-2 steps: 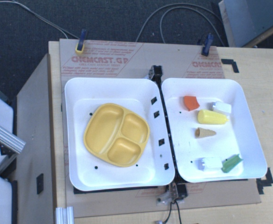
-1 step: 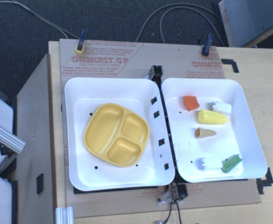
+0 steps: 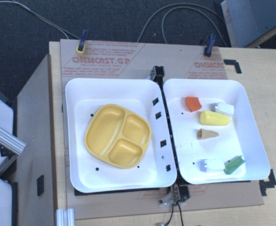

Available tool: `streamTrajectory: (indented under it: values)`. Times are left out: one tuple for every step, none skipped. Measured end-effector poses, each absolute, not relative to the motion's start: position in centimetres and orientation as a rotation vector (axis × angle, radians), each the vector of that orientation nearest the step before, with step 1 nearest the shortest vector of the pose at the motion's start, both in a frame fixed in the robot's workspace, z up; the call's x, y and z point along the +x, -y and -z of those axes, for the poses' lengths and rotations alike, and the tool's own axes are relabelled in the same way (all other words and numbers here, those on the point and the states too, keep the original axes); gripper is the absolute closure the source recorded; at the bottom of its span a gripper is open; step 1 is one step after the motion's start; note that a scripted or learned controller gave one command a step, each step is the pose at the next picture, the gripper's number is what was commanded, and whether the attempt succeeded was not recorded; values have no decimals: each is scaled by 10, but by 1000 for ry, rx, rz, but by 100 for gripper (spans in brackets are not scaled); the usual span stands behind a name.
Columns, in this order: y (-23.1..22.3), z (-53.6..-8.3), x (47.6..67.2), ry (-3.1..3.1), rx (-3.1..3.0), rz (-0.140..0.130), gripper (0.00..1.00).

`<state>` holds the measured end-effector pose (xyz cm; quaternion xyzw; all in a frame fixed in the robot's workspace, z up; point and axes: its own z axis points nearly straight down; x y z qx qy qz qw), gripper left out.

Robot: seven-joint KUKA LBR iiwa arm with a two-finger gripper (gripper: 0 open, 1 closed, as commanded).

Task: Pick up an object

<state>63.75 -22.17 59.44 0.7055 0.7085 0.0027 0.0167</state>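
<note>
The right bin holds several small items. An orange block lies near its back left. Beside it rests a yellow oblong piece, with a small white block touching its far right end. A tan cone lies in the middle. Near the front edge sit a small clear bottle and a green piece. In the left bin, a yellow divided plate lies flat with three compartments.
The two bins meet at a black-clipped seam. They sit on a cardboard sheet clamped by blue clips at the back. Cables loop on the dark floor behind the bench.
</note>
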Motion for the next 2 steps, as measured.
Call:
streamTrajectory:
  values:
    - [221,-606,638,-2199,2188,-10,100]
    - [221,-618,638,-2196,2184,-12,100]
